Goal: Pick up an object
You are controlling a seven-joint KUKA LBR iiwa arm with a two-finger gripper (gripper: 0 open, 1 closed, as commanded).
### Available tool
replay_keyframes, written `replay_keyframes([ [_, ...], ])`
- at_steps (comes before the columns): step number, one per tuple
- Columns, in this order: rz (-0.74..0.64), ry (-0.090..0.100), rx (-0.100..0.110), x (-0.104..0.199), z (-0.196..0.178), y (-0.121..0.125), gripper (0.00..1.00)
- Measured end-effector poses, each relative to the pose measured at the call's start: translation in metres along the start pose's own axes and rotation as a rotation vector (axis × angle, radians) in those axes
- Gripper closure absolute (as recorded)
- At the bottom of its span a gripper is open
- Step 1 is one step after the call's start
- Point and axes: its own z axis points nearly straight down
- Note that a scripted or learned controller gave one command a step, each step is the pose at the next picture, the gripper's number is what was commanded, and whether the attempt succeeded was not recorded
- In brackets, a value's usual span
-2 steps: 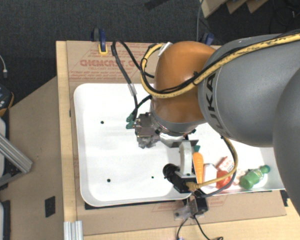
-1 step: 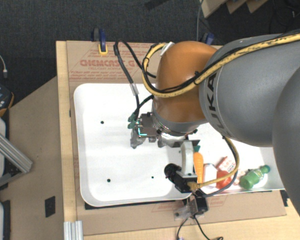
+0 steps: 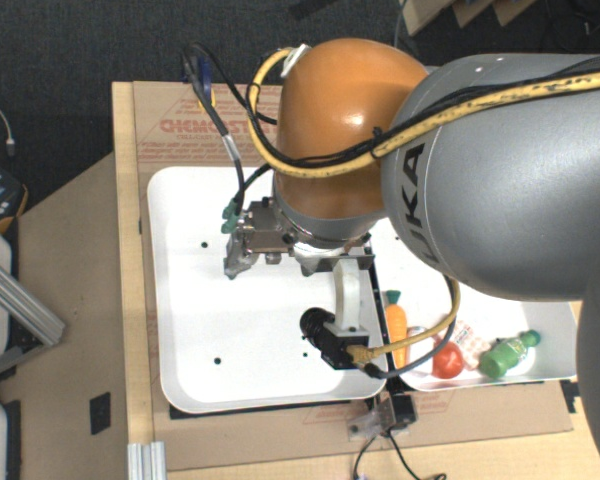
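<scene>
Squarely over left bin (image 3: 195, 308), claw (image 3: 237, 260)

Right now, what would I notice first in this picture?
The huge grey arm with its shiny orange band covers the middle and right. Its claw hangs over the left white bin. In the right bin lie a carrot, a red toy and a green bottle.

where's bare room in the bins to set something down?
Left bin: bare floor between the gripper and its left and near walls. Right bin: the corner in view is crowded with a carrot, a red round thing and a green bottle; the arm covers the rest.
</scene>
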Motion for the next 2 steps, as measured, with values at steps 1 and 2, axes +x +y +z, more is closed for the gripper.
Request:
replay_keyframes([
  [1, 0.013, -0.003, -0.002, -0.074, -0.062, 0.001, 0.0],
  [2, 0.008, -0.007, 0.012, -0.067, 0.079, 0.105, 0.0],
])
